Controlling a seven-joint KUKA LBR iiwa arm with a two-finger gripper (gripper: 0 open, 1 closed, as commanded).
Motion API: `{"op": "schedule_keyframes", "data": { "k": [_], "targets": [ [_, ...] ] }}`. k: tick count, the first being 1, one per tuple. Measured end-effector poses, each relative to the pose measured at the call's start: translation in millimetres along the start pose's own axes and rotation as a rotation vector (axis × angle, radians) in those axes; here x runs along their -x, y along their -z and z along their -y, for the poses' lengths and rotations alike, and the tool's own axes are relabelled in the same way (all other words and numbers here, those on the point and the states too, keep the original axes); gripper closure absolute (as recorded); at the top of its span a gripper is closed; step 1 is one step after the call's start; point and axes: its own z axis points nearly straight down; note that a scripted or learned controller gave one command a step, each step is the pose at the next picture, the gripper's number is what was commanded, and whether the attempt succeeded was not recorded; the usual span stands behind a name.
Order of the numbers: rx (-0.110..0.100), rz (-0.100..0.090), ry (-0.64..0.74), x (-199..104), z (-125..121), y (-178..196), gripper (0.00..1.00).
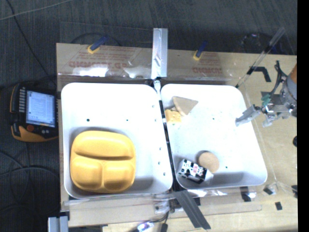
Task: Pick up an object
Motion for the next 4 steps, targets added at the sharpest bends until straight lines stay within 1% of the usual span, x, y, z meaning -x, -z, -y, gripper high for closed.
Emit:
{"op": "schedule_keyframes", "data": {
  "k": [1, 2, 3, 4],
  "targets": [
    [-0.001, -0.001, 0.003, -1, -1, 9, 1.0],
    [0.002, 0.003, 0.088, 5, -24, 180, 1.0],
    [0.001, 0.003, -0.126, -21, -66, 180, 1.0],
    [0.001, 0.005, -0.239, -50, -132, 180, 1.0]
  ]
}}
